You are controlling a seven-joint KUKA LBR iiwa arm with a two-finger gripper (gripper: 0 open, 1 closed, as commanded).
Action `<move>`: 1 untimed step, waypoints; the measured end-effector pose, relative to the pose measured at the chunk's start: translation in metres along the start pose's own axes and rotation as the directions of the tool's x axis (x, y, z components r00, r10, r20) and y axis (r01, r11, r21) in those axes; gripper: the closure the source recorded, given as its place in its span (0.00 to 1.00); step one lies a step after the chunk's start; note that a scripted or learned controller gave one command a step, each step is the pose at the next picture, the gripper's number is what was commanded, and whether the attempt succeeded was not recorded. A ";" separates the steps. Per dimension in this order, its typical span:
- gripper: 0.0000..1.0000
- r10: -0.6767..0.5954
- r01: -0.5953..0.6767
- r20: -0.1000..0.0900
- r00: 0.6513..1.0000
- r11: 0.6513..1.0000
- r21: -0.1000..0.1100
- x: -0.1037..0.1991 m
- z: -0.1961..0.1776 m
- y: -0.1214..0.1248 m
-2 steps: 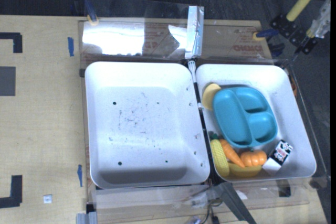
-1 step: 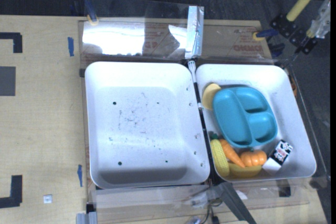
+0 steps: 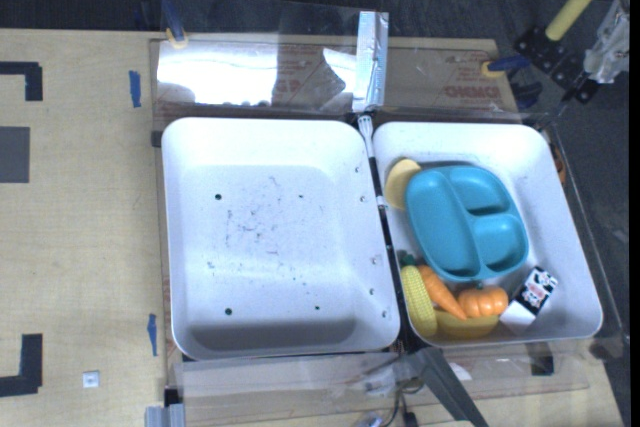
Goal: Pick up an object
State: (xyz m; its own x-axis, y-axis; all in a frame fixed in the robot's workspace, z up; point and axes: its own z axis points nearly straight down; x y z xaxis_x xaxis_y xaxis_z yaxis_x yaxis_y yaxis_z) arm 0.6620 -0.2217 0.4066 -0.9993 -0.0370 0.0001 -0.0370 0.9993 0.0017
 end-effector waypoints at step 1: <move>1.00 -0.108 0.108 0.006 0.994 0.994 0.003 -0.008 -0.028 0.000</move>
